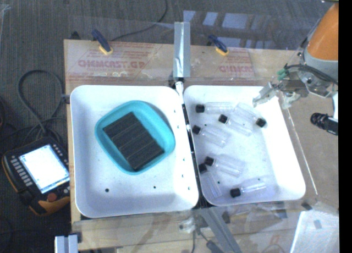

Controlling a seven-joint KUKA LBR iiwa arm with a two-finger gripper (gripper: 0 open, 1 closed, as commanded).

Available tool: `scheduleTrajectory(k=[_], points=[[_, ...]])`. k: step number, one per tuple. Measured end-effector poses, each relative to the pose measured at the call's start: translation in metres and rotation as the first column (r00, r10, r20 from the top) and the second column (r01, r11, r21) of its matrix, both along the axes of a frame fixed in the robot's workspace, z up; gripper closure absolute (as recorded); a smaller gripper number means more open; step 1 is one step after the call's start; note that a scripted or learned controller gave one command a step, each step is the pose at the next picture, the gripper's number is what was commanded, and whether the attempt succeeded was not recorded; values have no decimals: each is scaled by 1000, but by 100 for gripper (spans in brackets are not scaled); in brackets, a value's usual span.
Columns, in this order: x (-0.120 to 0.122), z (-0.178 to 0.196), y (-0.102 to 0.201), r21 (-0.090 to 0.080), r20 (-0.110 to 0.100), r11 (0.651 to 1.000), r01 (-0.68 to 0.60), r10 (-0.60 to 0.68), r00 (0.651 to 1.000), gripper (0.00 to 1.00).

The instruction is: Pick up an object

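Camera view, looking down on both bins. Gripper (270,93) hangs over the far right corner of the right bin (291,153), above the bin's rim and apart from everything lying in it. Nothing sits between the fingers. Whether they are spread or closed cannot be told at this size.

Step in hand, as a judgement: approach. No object is lifted; the pick is not yet done.

Next move, as a judgement: travel left and toward the near side until the gripper is above one vial, line the fingers across the vial's narrow body, then descend. The vials are clear and round, so they are likely to roll or slip unless the grip lands squarely on the body.

Count, right bin: about six clear vials with black caps, lying on their sides. The closest to the gripper is the capped vial (252,116) at the far right. Another vial (248,188) lies near the front wall. Some overlap, so the count is approximate.

Count, left bin (82,136): one blue dish (107,122), holding one dark ribbed slab (133,141).
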State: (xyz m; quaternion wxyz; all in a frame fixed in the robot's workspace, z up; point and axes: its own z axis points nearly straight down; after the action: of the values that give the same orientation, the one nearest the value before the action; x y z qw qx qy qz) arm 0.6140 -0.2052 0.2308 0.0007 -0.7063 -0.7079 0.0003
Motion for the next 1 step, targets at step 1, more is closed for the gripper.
scheduleTrajectory(k=[1], points=[[0,-117,32,0,-1,985,-170,170,985,0]])
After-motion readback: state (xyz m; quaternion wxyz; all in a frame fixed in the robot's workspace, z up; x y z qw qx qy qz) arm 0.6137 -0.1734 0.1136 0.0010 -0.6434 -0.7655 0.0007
